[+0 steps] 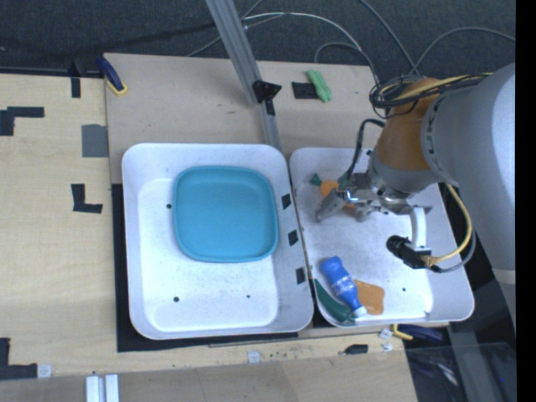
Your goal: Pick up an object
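My pincer (335, 203) sits low in the right bin (435, 296), near its far-left corner. One finger (325, 209) slants out toward the divider side. Can't tell if the jaws are wide or narrow from this angle, and nothing shows between them, so I'm not claiming a hold. Just beside the fingers, toward the far edge, lie a small orange piece (327, 188) and a green bit (316, 178). Whether I'm touching either is unclear. My guess is I came down here for those two, since they're the closest candidates.

My wrist (402, 145), orange band and all, hangs over the far-right part of the bin, cables looping off toward the bench's back edge. A black fitting (405, 250) on a cable hangs over the bin's right middle.

Other candidates bunch in the near-left corner of the right bin: a blue bottle (341, 285) lying on a dark green thing (329, 306), with a flat orange piece (369, 296) just beside it. Well apart from me. They're jammed against the wall, so likely awkward to approach.

Left bin (146, 308) carries a blue plate (224, 213), roughly centred, flat. Probably too broad for me.

Task looks not yet done: nothing lifted.
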{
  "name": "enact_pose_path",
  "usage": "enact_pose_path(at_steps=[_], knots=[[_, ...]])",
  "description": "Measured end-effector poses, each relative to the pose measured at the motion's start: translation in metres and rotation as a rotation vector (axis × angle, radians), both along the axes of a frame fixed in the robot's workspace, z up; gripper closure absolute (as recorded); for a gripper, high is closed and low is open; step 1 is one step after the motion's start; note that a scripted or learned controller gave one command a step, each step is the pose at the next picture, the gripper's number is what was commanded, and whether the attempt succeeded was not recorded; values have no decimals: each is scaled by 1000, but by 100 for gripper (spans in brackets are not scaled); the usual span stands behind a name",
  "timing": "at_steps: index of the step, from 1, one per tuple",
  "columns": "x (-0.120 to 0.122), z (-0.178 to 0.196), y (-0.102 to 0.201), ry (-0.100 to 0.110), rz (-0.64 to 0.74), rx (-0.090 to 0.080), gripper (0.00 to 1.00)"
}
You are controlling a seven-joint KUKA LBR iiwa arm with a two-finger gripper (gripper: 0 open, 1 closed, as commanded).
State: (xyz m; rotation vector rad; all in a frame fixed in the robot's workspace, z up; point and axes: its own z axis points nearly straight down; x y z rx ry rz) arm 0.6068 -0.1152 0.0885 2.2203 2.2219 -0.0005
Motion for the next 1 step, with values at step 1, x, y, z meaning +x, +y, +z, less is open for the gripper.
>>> enact_pose_path(at_steps=[1], knots=[[1, 12, 0, -2, 0, -1, 100]])
